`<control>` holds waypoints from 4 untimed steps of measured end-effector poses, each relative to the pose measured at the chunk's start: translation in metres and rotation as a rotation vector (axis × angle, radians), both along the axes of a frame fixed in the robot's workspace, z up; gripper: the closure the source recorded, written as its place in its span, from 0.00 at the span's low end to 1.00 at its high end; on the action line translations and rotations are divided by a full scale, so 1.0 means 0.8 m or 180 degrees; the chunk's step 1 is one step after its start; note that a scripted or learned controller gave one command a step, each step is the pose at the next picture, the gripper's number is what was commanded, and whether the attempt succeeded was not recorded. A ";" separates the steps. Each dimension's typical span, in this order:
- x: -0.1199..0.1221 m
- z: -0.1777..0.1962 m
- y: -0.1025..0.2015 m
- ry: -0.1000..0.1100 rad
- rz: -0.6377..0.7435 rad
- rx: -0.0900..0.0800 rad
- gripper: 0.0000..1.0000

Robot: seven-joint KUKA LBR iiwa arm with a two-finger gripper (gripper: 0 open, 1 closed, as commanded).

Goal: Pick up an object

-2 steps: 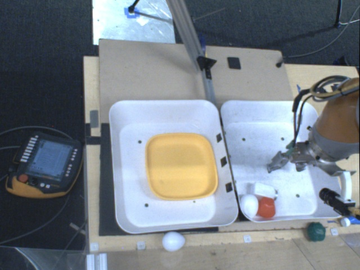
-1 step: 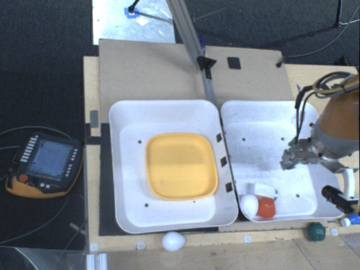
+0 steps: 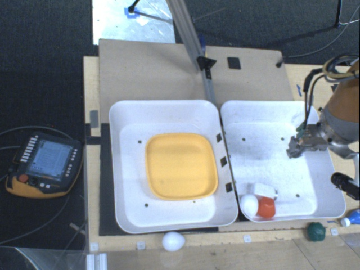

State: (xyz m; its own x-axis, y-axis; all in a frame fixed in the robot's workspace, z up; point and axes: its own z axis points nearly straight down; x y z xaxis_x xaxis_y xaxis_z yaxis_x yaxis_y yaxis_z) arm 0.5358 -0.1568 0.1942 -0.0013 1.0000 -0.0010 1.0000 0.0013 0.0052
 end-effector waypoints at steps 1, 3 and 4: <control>0.001 0.038 0.000 0.0006 -0.0002 0.0001 1.00; 0.015 0.047 0.132 0.0012 0.0013 0.0006 1.00; 0.015 0.038 0.189 0.0015 0.0010 0.0006 1.00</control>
